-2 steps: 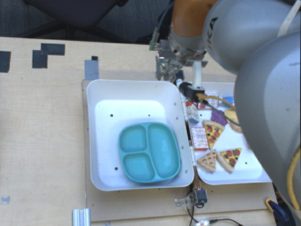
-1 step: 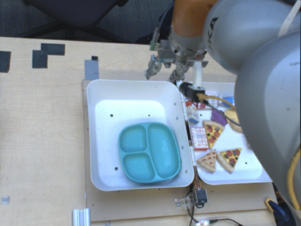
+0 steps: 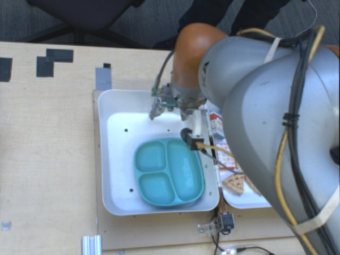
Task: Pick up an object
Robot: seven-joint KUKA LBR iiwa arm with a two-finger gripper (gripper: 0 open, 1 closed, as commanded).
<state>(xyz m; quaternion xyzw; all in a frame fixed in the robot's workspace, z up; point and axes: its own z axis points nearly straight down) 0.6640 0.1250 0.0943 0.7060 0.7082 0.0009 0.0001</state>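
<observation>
That teal divided plate looks like light, stiff, slick plastic, so its raised rim's probably the best grab spot; whether the gripper is apart or together, can't tell tbh.

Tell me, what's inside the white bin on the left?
A blue divided plate lies in the left bin. The gripper hangs over its far side; the arm covers the bin's right edge.

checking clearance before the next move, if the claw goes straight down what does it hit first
Probably the bare white floor of the left bin, just behind the teal divided tray; the claw seems to clear the tray, though depth is unclear.
</observation>
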